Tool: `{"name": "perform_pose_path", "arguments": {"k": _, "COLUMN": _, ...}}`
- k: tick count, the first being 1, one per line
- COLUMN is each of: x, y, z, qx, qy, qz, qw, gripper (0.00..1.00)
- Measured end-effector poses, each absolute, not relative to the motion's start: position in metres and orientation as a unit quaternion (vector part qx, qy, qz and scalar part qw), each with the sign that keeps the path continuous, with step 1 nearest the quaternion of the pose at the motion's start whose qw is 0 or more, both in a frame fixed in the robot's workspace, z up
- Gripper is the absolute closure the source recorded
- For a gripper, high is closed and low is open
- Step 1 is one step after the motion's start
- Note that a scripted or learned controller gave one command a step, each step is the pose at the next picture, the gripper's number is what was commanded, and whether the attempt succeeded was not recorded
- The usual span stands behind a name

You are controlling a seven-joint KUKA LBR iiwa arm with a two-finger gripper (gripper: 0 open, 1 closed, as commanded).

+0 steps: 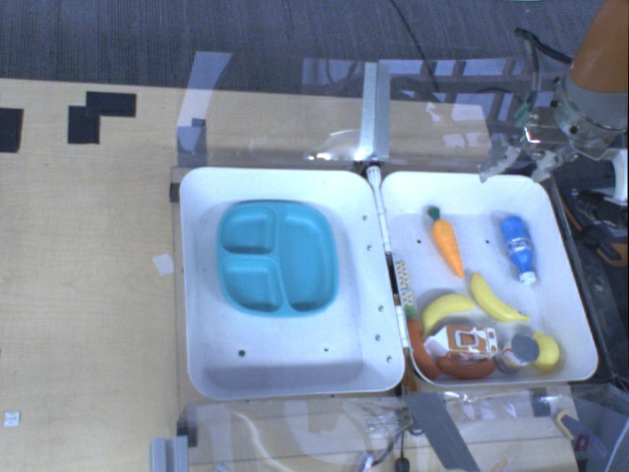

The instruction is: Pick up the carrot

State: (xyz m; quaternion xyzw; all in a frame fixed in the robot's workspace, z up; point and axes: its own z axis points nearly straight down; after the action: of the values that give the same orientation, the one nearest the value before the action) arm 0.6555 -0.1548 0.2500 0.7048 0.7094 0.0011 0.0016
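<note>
The carrot (448,245), orange with a small green top, lies in the right bin (562,264), in its upper middle, pointing toward the front. My gripper (515,165) hangs over the back rim of that bin, to the upper right of the carrot and well apart from it. Its fingers are spread open with nothing between them. The orange band of the arm shows at the top right corner.
A blue bottle (517,248) lies right of the carrot. Two bananas (497,301) (444,311), a red packet (462,350) and a small round thing (526,350) crowd the bin's front. The left bin (201,224) holds a blue divided plate (278,257).
</note>
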Motion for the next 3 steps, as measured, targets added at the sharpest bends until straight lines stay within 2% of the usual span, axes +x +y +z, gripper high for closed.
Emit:
{"name": "perform_pose_path", "arguments": {"k": 1, "x": 0.606, "y": -0.193, "z": 0.425, "qx": 0.716, "qy": 0.698, "qz": 0.0020, "qw": 0.004, "gripper": 0.00}}
{"name": "perform_pose_path", "arguments": {"k": 2, "x": 0.608, "y": -0.176, "z": 0.410, "qx": 0.663, "qy": 0.748, "qz": 0.0016, "qw": 0.003, "gripper": 0.00}}
{"name": "perform_pose_path", "arguments": {"k": 3, "x": 0.655, "y": -0.127, "z": 0.291, "qx": 0.647, "qy": 0.762, "qz": 0.0010, "qw": 0.002, "gripper": 0.00}}
